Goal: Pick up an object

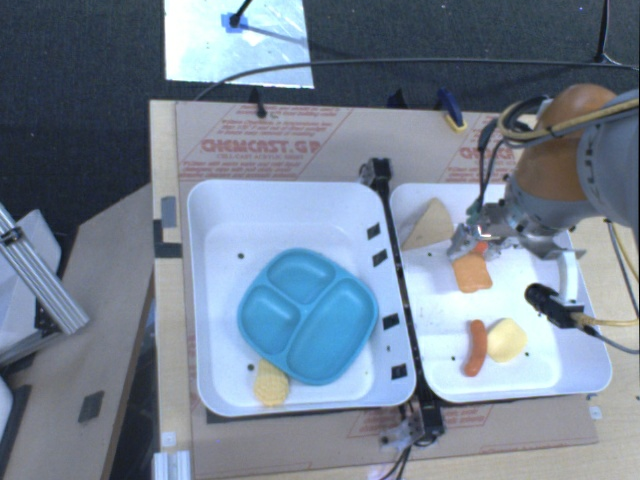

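Your left bin (215, 298) holds a blue divided plate (307, 314) and a yellow corn piece (270, 382). Your right bin (580, 368) holds a tan wedge (428, 224), sausage (474, 347), yellow lump (506, 340) and an orange piece (472, 273), just below the tool (478, 236); its opening can't be told.

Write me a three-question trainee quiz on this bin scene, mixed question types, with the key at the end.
1. True or false: the blue divided plate lies in the right bin.
2. Multiple choice: which item lies right below the gripper in the camera view? A) the orange piece B) the corn cob C) the sausage
3. Fill in: beside the sausage, touching or nearly so, lies a pale ____ lump.

Key: 1 false, it lies in the left bin; 2 A; 3 yellow.
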